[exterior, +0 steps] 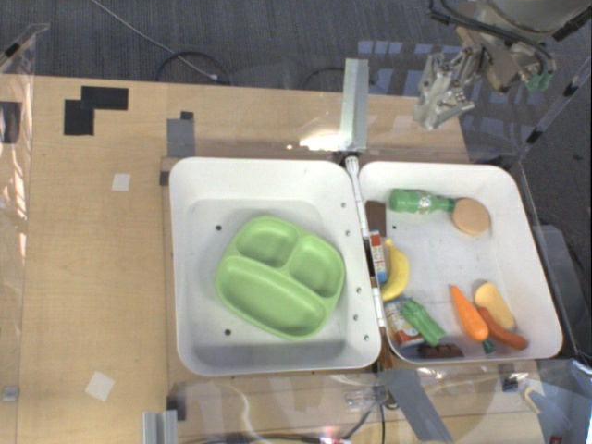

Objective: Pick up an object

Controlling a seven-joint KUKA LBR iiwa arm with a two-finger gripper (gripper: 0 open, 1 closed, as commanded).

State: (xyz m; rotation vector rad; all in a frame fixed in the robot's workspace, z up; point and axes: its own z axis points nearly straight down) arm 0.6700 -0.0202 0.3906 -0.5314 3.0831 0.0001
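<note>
While gripper (435,109) hangs above bin's far rim, grip unclear, green bottle (418,203) lies below.

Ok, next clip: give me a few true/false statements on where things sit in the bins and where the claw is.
1. The green divided plate lies in the left bin. True.
2. The claw is down inside the right bin. False: it hangs above the bench, beyond the bin's far edge.
3. The green bottle lies on its side near the right bin's far wall. True.
4. The carrot lies in the left bin. False: it lies in the right bin, near the front.
5. The banana lies close to the divider between the bins. True.
</note>
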